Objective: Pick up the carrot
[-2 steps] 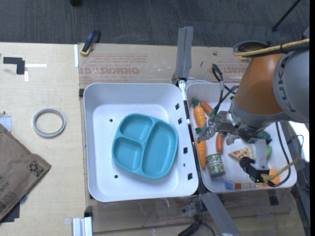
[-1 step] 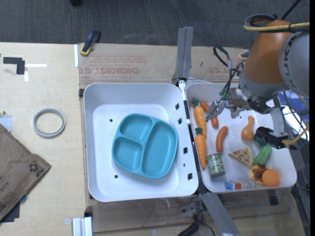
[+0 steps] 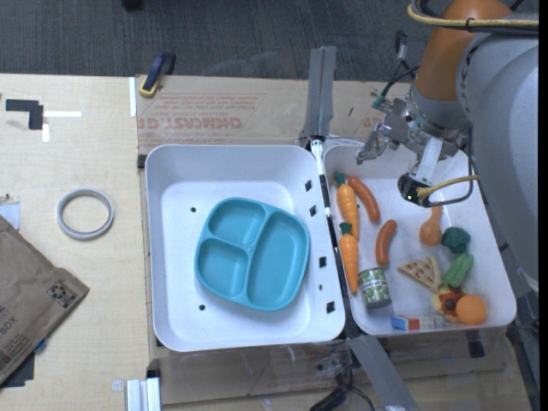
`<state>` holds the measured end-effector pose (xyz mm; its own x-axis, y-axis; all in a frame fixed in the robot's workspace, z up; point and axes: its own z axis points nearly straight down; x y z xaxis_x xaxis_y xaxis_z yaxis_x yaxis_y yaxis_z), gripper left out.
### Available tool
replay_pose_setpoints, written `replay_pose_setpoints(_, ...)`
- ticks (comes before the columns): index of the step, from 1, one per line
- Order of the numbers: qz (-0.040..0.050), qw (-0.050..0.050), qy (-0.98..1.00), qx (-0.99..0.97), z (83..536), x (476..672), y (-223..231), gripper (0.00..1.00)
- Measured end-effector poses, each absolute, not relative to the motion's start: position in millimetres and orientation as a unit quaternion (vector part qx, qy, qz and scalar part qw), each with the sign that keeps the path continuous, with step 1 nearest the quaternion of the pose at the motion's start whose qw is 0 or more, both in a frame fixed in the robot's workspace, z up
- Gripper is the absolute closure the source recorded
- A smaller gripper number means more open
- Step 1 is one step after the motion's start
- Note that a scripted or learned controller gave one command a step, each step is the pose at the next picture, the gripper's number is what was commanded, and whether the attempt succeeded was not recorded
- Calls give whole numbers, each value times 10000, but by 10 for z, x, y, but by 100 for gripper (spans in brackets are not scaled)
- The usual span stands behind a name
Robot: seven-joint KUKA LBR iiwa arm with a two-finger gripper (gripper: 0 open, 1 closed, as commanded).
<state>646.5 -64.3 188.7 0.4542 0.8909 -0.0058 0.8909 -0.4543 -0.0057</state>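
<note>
Carrot [image 3: 346,205] lying along the left wall of the right bin [image 3: 407,229], with the gripper [image 3: 374,146] near that bin's far corner.
A second carrot [image 3: 349,262] lies just below it, end to end. One red sausage [image 3: 366,197] lies close on its right, perhaps touching its top, and another sausage [image 3: 385,241] lies further right. A small can [image 3: 374,286] stands by the lower carrot's tip. The gripper hangs apart from both carrots; whether it is clenched or released cannot be told.

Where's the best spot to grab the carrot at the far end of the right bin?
Probably the carrot at its thick middle, from straight above, closing across its width: it lies flat, lengthwise along the bin wall, and the sausage on its other side angles away there.
</note>
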Motion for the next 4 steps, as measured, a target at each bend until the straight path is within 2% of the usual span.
replay_pose_setpoints(1,36,19,-5153,-8570,1120,5928,-953,0)
replay_pose_setpoints(2,23,10,-5487,-8360,890,6587,-959,0)
replay_pose_setpoints(3,21,22,-6968,-7172,881,5956,-967,0)
replay_pose_setpoints(4,14,16,-7514,-6598,886,5483,-951,0)
